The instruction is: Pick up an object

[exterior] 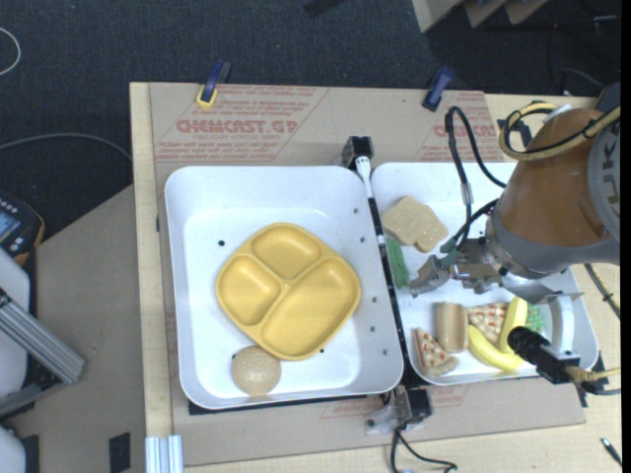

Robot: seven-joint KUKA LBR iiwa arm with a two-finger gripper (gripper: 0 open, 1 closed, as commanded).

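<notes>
Right bin [582, 308] holds the candidate objects; all places given from it. Arm enters over its right side, gripper [430, 274] low over its middle-left, fingers slightly apart, nothing between them. Bread slice [415, 223] lies just up-bin of the gripper, nearest target, flat. Banana [490, 351] lies down-bin near the front wall, long axis running left-right. Tan cylinder [451, 325] and pizza wedge [432, 351] sit beside it. Judgement: bread is the shortest reach

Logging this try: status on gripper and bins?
Gripper low over right bin, nothing seen held. Bread slice just behind it, pizza slice and banana in front. Nothing blocking.
</notes>
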